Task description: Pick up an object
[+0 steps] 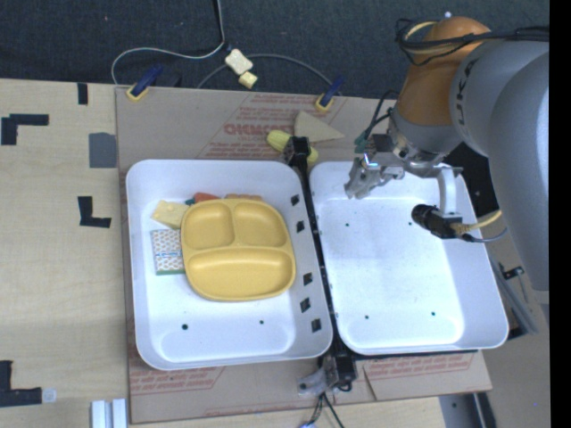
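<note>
Two white bins sit side by side on cardboard. The left bin (143, 328) holds a yellow divided tray (238, 248) near its centre. Small items are tucked at the tray's edge: a pale wedge (167, 212) at ten o'clock, a checked packet (166, 251) at nine o'clock, and a red piece (205, 197) at eleven o'clock, mostly hidden. The arm (446, 69) enters from three o'clock. The gripper (363, 181) hangs over the right bin (401, 275) at its eleven o'clock corner. Whether it is open or closed cannot be told; nothing is visibly held.
</note>
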